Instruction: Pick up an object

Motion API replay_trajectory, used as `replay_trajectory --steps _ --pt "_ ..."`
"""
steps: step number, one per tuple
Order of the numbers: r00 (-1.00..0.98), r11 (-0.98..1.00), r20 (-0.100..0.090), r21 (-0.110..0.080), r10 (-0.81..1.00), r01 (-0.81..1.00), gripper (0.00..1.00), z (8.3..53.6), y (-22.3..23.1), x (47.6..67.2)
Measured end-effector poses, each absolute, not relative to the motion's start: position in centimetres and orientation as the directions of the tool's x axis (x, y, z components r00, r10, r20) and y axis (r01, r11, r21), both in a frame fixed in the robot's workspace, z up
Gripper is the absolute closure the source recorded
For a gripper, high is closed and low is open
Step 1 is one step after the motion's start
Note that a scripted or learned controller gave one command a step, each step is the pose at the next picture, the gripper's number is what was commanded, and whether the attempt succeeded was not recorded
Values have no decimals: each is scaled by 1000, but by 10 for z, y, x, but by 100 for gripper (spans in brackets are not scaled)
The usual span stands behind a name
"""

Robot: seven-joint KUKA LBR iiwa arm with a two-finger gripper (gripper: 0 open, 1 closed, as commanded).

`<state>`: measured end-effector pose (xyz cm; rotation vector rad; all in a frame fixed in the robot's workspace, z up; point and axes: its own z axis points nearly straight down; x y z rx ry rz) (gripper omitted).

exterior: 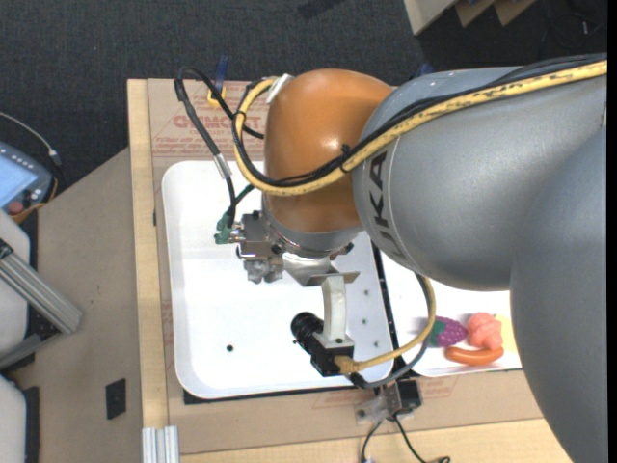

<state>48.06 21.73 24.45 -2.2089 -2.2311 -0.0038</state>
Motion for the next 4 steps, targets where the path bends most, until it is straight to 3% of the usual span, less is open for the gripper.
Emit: replay_trajectory --steps 1,2,4 --pt "2 -2 -1 -5 1000 1000 100 235 171 486" --pt "2 -2 0 -5 1000 1000 100 172 125 502" --pt "3 -3 1 0 1000 1000 100 194 126 502"
